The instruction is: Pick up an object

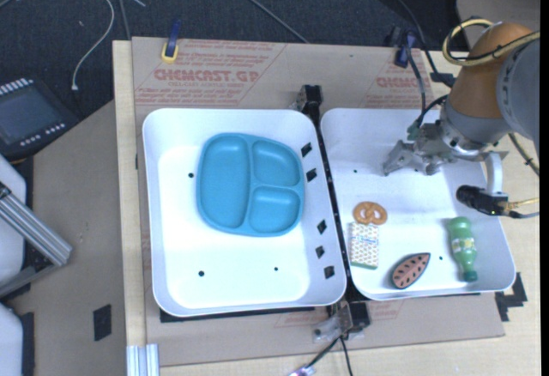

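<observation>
In the right bin (343, 138) lie a pretzel (370, 213), a patterned packet (364, 245), a brown leaf-shaped piece (410, 270) and a green bottle (462, 247) on its side.

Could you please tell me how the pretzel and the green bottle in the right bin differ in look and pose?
The pretzel is brown, small and looped, lying flat; the green bottle is longer, slim and lies on its side. The pretzel sits near the right bin's middle divider side, just above a small patterned packet; the green bottle lies by the bin's far right edge. Both lie in the same bin, apart from the gripper.
</observation>
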Controlling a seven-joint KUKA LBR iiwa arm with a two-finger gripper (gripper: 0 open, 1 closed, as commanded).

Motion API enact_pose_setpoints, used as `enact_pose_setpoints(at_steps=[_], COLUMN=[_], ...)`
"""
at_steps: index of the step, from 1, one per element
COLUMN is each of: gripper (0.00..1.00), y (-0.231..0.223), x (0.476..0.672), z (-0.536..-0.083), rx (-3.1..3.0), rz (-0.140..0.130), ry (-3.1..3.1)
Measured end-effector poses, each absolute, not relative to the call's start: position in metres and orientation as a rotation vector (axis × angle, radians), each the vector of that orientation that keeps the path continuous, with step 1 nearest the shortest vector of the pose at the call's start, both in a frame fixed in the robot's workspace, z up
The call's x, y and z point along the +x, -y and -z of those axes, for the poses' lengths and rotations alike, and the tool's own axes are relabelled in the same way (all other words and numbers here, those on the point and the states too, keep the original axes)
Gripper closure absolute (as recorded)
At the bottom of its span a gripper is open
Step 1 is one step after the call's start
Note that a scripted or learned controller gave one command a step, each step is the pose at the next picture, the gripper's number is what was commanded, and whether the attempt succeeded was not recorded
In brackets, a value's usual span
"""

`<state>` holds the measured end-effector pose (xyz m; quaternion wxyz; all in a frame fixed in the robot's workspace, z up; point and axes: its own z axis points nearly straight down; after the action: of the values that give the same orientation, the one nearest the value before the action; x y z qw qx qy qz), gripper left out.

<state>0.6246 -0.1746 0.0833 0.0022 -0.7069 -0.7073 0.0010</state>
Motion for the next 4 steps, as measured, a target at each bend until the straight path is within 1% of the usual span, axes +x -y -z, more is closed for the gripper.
enact_pose_setpoints(at_steps=[1, 2, 4], gripper=[1.00, 1.00, 1.00], y=[0.175, 0.165, 0.158], x=[0.626, 0.633, 0.632], z=[-0.098, -0.152, -0.281], rx=[-2.221, -2.223, -2.225], rz=[0.003, 0.006, 0.008], ry=[2.222, 2.227, 2.230])
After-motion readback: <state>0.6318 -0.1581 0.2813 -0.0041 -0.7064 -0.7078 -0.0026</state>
